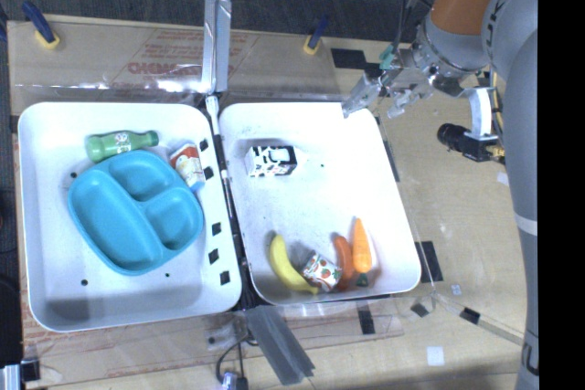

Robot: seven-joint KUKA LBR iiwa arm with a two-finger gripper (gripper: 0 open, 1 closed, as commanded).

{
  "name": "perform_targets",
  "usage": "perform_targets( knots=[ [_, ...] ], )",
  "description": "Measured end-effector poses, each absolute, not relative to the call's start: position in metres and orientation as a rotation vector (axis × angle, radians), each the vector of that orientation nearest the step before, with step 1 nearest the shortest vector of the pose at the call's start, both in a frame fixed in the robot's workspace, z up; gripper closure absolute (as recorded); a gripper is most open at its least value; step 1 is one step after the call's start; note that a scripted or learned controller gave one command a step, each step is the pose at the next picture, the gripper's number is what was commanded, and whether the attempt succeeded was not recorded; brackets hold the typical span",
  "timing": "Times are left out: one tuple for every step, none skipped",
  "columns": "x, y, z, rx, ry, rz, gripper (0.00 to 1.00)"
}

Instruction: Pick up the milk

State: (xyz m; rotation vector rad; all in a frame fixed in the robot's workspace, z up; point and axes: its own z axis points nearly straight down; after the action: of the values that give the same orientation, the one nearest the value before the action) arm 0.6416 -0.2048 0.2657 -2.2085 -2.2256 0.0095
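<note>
- the milk (271, 160), a small black-and-white carton, lies alone in the upper left of the right bin (388, 196), near the divider between the bins.
- nothing touches it; white floor shows on all sides of it.
- at the near edge of that bin sit a banana (286, 265), a small printed carton (322, 270) and two carrots (355, 253), packed together, well apart from the milk.
- the left bin (37, 224) holds a blue tray (137, 210) with three wells, a green bottle (120, 142) lying just above it, and a red-and-white carton (187, 165) against its upper right rim.
- the gripper (377, 100) hangs over the far right corner of the right bin, fingers spread apart, nothing between them.
- the bins rest on a tan bench (274, 50) with black tape marks, blue clamps (41, 25) on its far edge, dark floor beyond.
</note>
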Motion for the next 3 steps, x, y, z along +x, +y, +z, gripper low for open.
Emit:
perform_targets(
  knots=[
    [0.657,-0.149,0.177,-2.090,-2.336,0.007,0.00],
    [0.663,-0.108,0.113,-1.987,-2.454,-0.014,0.00],
    [0.613,-0.112,0.106,-1.900,-2.536,-0.032,0.00]
  ],
)
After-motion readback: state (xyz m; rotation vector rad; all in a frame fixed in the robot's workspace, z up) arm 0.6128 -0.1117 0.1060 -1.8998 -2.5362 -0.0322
